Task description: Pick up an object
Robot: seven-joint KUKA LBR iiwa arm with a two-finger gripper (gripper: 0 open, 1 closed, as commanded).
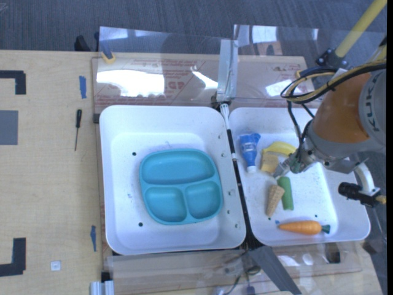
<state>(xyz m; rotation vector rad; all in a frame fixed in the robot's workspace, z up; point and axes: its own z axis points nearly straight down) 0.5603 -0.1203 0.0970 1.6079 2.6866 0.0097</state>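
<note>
The right bin [355,225] holds several toy foods. A blue tube [249,150] lies at its upper left, with a yellow banana [281,147] and a pale yellow block [269,162] beside it. Lower down lie a tan cone [274,199] and a green stick [285,193], side by side. An orange carrot [299,227] rests near the front wall. My gripper [292,166] hangs low over the bin's middle, just right of the yellow block and right above the green stick's top end. Nothing shows as lifted off the bin floor.
The left bin [116,165] carries a teal divided plate [180,184]. A metal divider [226,72] and clear panels stand behind both bins. The arm's orange band [341,112] and cables loom over the right bin's back right. A screwdriver [77,128] lies on the bench at the left.
</note>
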